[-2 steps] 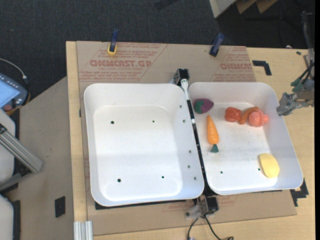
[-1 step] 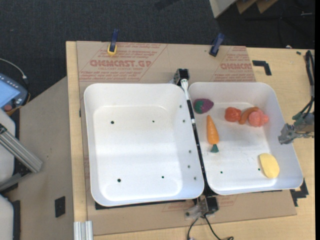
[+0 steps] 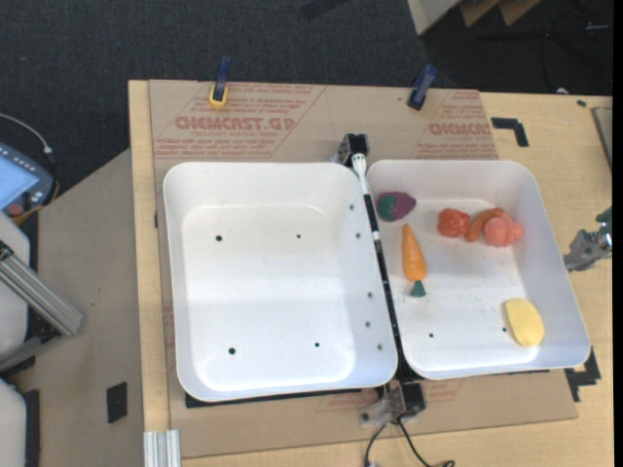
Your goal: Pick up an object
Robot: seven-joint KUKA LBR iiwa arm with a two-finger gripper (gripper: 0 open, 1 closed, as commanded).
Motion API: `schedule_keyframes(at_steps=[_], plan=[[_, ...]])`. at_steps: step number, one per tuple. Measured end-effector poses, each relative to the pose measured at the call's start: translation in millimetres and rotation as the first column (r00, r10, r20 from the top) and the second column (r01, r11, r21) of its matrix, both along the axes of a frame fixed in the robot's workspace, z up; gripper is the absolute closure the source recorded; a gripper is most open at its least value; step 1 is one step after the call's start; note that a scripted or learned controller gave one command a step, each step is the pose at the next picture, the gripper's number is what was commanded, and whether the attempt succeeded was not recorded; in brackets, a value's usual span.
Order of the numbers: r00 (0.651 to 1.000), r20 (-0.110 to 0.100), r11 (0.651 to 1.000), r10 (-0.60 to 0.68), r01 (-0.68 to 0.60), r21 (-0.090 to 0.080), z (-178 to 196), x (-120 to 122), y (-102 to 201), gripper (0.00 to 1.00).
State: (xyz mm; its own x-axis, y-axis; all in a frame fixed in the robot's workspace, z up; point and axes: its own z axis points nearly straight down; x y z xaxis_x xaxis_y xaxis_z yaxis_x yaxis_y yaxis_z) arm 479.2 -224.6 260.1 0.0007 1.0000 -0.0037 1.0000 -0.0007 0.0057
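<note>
while our gripper (image 3: 587, 249) waits at the right bin's (image 3: 545, 212) outer rim, its grasp impossible for us to tell, we see the carrot (image 3: 414, 252) and other toy foods lie untouched inside.

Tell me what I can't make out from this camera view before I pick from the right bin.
- Grey metal gripper: cut off by the camera view's right edge, so its state is unreadable.
- Red and orange toy cluster in the white right bin: the pieces overlap, so their number is unclear.
- Purple and green toy: too small to identify.
</note>
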Motion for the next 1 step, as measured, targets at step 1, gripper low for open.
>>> schedule_keyframes(at_steps=[1], plan=[[1.000,-0.007,1.000,0.008,-0.008,0.006,-27.8,41.4,74.8,1.00]])
